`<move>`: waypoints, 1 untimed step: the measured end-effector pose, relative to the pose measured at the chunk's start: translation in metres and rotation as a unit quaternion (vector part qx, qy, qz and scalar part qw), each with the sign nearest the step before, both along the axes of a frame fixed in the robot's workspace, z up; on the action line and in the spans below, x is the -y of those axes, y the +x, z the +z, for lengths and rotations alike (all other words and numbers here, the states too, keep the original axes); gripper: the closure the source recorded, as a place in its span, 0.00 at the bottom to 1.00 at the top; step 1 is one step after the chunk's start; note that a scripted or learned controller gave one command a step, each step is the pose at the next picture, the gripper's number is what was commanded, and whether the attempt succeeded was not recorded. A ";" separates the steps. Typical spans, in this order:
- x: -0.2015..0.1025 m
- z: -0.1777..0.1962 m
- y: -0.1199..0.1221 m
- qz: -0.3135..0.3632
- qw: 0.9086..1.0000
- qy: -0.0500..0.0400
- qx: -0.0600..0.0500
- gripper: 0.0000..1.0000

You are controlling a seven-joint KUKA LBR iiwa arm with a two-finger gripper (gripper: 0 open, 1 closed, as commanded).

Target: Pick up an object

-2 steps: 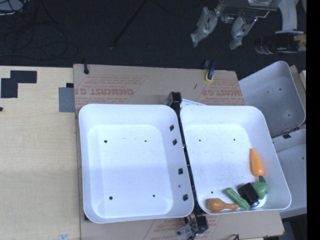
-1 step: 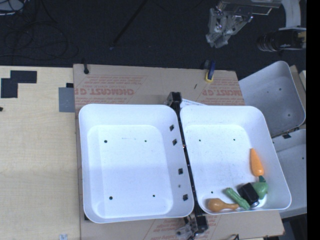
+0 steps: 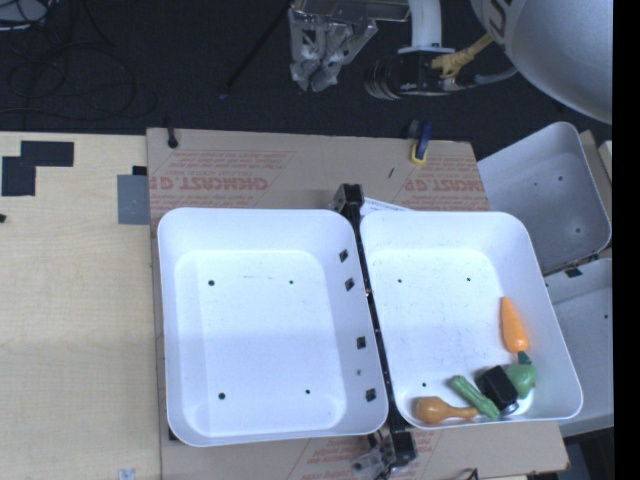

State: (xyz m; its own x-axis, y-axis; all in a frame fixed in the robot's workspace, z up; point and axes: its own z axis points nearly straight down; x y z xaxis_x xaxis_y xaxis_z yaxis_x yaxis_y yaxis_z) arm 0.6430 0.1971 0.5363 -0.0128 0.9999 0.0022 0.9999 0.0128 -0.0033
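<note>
While the gripper hangs high, finger state indeterminate, the orange carrot lies well below-right in the right bin.

Grey metal two-finger gripper hangs high at the top of the view, pointing down, bulky grey arm at right.

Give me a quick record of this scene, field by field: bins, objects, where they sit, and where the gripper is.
bins: two shallow white plastic bins side by side, left bin and right bin
objects: orange carrot-shaped toy, small black block, green plastic toy, orange pear-shaped toy
object location: all clustered in the right bin's near right corner
gripper: two-finger gripper raised beyond the bins' far edge, holding nothing
task state: no object picked up yet
</note>
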 end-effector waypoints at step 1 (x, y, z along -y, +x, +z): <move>-0.049 0.000 0.001 -0.004 1.000 -0.001 0.000 1.00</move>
